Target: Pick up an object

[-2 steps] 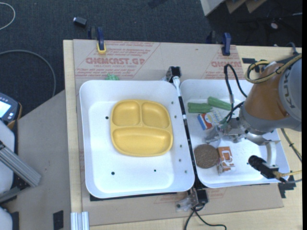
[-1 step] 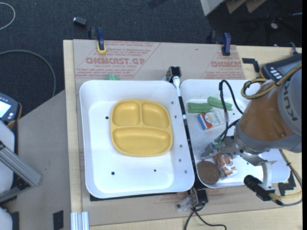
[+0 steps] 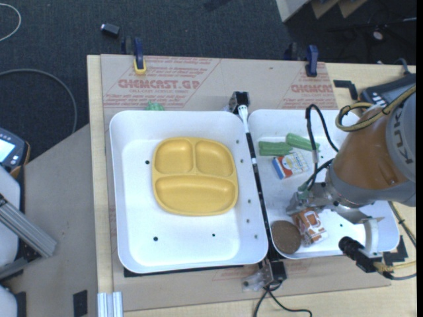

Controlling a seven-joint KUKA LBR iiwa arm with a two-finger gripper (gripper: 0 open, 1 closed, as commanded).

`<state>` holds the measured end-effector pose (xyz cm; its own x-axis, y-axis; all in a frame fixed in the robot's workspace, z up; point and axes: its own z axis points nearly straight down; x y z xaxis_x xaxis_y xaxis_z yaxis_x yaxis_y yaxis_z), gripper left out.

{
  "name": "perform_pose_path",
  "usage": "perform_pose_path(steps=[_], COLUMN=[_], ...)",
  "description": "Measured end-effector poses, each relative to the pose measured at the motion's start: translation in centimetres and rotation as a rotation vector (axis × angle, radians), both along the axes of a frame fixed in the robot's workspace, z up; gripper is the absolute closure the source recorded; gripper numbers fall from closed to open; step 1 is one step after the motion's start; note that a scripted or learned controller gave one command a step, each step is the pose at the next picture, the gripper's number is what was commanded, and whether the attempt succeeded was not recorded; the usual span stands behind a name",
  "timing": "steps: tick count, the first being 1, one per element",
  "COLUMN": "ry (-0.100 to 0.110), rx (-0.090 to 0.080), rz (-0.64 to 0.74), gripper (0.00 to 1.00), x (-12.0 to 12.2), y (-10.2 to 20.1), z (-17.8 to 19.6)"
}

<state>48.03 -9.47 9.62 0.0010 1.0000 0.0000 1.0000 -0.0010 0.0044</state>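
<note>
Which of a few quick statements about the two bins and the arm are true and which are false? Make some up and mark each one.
1. The yellow plate lies in the left bin. True.
2. The yellow plate has three compartments. True.
3. The brown disc sits at the far end of the right bin. False: it lies at the near edge, beside the orange packet.
4. The green objects lie in the right bin. True.
5. The arm reaches over the left bin. False: it is over the right bin, with the tool by the orange packet.
</note>
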Motion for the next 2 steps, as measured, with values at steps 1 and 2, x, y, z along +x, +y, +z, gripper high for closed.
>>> perform_pose_path(steps=[1, 2], ry=[-0.007, -0.006], rx=[-0.001, 0.002], rz=[0.007, 0.009], gripper=[1.0, 1.0], x=[6.2, 5.8], y=[5.0, 11.3], z=[9.4, 18.2])
